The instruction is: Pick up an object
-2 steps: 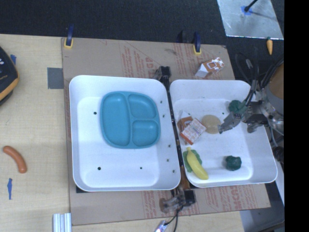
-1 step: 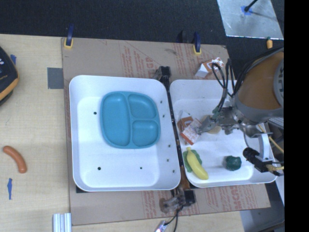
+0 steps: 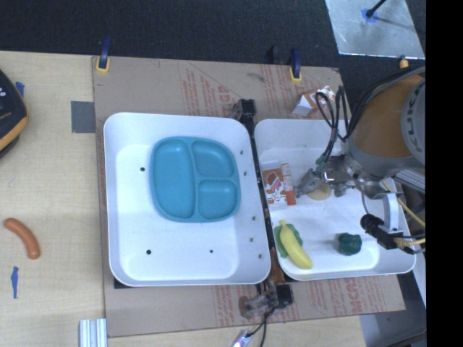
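In the right bin (image 3: 304,132) lie a small red and white carton (image 3: 278,184) near the left wall, a yellow banana with a green tip (image 3: 292,243) at the front, and a dark green lump (image 3: 349,243) to its right. My gripper (image 3: 316,184) hangs low over the bin's middle, just right of the carton, with a pale object partly hidden beneath it. The arm's grey and orange wrist (image 3: 387,129) covers the bin's right side.
The left bin (image 3: 123,194) holds a blue divided plate (image 3: 195,178). A toy sausage (image 3: 23,237) lies on the bench at far left. A dark device (image 3: 10,110) sits at the left edge. Cables (image 3: 387,226) hang along the right bin's right side.
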You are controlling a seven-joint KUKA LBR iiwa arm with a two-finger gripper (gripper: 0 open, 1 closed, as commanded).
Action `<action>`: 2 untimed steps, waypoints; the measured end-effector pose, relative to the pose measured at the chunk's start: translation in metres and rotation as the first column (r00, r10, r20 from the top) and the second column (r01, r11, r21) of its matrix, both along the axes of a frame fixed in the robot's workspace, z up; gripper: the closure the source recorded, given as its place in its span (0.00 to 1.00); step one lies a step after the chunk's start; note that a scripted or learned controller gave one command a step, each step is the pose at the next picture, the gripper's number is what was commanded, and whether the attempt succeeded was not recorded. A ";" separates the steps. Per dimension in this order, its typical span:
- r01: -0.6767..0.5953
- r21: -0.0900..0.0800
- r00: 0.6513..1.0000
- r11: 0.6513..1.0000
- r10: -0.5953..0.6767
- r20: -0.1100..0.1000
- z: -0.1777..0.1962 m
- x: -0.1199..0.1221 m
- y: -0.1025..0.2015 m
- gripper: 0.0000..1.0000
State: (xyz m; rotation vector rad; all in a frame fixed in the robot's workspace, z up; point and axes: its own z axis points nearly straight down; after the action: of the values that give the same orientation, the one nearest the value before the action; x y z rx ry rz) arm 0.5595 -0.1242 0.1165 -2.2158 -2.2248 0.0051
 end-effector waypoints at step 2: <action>0.000 -0.001 1.000 1.000 0.000 0.005 -0.012 0.039 -0.032 1.00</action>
State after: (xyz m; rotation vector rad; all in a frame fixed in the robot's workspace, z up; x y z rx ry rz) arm 0.5988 -0.1560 0.1047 -2.2187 -2.2279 -0.0002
